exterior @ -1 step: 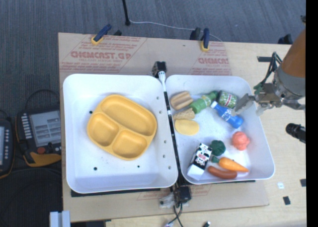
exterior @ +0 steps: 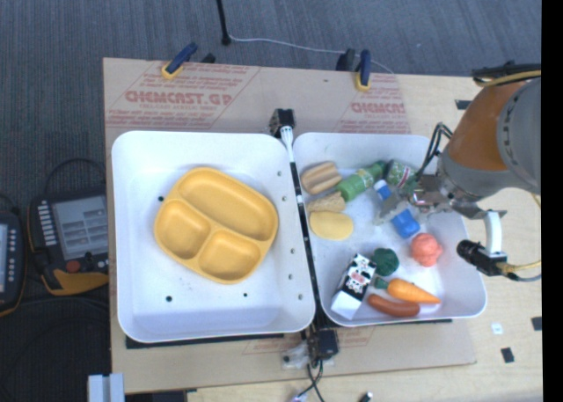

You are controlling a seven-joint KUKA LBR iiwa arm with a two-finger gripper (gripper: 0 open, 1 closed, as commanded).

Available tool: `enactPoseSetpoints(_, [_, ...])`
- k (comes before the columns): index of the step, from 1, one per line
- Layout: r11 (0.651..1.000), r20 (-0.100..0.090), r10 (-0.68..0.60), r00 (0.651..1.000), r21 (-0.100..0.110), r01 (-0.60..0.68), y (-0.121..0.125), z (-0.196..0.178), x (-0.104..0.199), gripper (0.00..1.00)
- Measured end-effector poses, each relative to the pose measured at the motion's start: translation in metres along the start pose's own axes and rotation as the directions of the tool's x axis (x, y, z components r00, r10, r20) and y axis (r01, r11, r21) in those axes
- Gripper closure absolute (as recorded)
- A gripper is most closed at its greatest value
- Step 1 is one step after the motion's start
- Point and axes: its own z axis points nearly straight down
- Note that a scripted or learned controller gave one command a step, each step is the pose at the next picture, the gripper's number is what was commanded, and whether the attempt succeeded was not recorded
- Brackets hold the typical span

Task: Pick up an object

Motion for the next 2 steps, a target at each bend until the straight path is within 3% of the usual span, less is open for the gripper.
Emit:
enactPoseSetpoints(1, [1.0, 0.004, 0.0, 1.0, -0.003, 0.0, 0.001, -0.011, -0.001, 1.0])
enactPoseSetpoints(2, [1.0, -0.001, 0.0, 1.0, 0.002, 0.0, -0.083, -0.119, 0.062, 1.0])
